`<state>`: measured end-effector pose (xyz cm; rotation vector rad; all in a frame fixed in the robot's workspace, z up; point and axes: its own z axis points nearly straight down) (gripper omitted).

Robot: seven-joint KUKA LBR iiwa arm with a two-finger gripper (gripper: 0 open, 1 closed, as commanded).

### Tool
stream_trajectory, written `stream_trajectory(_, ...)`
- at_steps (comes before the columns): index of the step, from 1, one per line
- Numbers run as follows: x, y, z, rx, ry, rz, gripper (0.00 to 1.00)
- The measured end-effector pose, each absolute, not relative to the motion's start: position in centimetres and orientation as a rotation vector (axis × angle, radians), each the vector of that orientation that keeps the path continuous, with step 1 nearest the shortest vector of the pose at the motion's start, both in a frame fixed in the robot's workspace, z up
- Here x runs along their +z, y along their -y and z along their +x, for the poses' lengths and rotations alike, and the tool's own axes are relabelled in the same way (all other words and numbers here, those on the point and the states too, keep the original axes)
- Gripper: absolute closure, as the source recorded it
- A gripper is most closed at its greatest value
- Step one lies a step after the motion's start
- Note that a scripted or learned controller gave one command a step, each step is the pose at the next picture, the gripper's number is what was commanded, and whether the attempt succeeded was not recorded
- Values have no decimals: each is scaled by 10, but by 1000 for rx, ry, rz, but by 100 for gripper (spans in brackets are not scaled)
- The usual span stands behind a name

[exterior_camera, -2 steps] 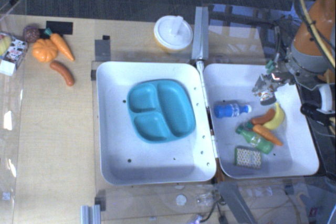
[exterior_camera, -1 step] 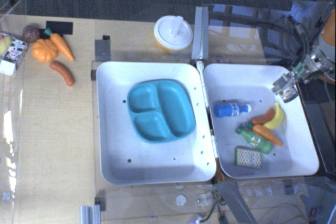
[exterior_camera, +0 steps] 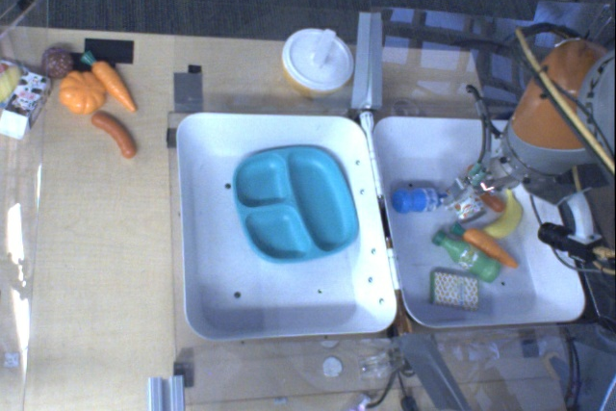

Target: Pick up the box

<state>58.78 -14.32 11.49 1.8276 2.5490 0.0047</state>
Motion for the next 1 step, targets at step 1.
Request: stream_trajectory(1,187,101,644,0,-2331,2105,100)
